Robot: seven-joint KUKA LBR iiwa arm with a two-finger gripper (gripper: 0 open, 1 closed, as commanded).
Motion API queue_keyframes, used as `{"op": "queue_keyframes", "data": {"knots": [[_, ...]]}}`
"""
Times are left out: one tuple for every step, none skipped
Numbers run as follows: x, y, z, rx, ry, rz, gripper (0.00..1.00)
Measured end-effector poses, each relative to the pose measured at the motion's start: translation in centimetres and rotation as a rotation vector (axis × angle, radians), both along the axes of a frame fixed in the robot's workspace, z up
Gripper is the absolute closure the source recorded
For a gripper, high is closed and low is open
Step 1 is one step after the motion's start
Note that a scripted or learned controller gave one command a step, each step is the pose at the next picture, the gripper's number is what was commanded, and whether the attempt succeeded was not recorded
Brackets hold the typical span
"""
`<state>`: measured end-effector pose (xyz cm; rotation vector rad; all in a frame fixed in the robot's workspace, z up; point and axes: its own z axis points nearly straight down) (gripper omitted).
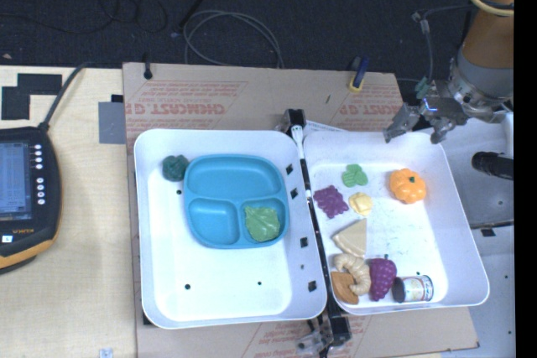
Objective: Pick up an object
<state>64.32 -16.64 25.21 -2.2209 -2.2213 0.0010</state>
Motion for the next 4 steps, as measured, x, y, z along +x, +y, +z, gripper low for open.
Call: {"op": "queue_keyframes", "data": {"knots": [[-0.5, -4.9, -8.8, 0.0, 0.006, -0.002, 0.0], [-1.5, -4.4, -16.9, 0.002, 0.006, 0.002, 0.0], [-1.3, -4.5, -15.3, 0.0, -0.001, 0.003, 1.0], [0.2, 2.1, -16.3, 0.001, 0.0, 0.005, 1.0]]}}
